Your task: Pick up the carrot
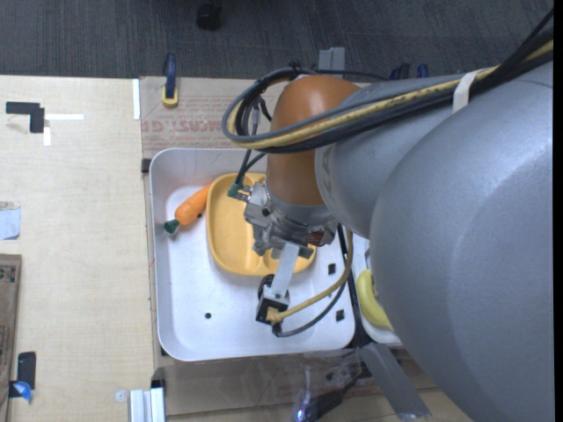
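The carrot (190, 206) is seen beside a yellow dish (227, 237) at the left edge of the bin (176, 323); whether the tool (281, 237) is closed cannot be told.

yellow dish (227, 234) (in white bin (198, 328)), pale bench (70, 227)

Soft, even light from above keeps the white bin (180, 323) and pale bench (75, 236) bright without harsh glare. The arm (475, 236) sits close to the lens and slightly out of focus, with a dull sheen. The floor (106, 16) stays dim.
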Robot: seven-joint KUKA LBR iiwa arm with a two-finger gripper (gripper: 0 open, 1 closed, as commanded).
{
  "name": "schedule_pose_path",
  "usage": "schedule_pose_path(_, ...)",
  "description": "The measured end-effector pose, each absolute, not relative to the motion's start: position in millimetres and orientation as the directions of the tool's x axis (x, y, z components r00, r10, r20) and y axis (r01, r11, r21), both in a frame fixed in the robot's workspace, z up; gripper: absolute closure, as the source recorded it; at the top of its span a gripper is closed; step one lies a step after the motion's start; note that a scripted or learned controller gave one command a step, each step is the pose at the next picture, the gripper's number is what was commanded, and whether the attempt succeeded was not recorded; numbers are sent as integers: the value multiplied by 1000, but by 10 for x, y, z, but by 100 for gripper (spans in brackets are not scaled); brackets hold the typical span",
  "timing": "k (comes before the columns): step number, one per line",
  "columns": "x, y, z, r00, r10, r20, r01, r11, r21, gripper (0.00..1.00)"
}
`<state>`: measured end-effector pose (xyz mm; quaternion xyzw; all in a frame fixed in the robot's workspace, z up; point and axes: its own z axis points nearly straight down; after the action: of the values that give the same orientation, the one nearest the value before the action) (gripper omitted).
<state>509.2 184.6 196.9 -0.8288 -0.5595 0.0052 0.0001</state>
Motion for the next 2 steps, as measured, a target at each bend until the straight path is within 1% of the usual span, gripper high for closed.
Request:
schedule_pose_path(1,5094,2280,1999,139,990,-6,990,-139,-6,100)
schedule_pose_path(2,5139,2278,2016,170,985,-6,985,-170,-6,100)
